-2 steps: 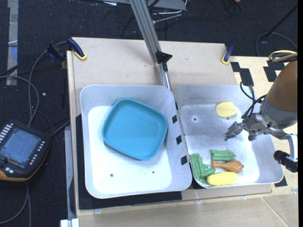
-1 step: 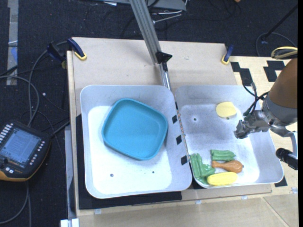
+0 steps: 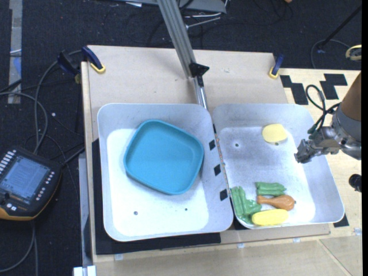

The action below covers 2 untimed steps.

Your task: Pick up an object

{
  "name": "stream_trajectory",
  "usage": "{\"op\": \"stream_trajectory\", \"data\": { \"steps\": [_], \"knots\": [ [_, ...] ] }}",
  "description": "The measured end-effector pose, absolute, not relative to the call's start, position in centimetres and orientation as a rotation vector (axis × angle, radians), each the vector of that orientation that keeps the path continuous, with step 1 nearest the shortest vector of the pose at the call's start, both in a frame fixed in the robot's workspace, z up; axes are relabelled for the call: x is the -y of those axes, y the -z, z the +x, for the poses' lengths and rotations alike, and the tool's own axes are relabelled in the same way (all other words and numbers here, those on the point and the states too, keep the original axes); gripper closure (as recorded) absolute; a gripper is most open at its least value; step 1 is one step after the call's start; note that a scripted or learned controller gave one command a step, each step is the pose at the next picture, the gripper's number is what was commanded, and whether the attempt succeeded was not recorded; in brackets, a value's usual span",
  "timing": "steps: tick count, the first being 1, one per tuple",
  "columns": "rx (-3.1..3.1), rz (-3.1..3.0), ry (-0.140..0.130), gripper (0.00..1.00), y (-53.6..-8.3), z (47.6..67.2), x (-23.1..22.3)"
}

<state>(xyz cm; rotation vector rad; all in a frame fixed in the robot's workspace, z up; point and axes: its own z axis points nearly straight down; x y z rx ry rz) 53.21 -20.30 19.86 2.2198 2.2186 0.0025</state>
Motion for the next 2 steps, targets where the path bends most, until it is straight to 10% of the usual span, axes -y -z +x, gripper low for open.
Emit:
{"op": "stream_trajectory", "data": {
  "steps": [2],
  "knots": [
    [-2.227,2.218,0.000,1.00,-21.1,52.2,14.5]
  ]
}}
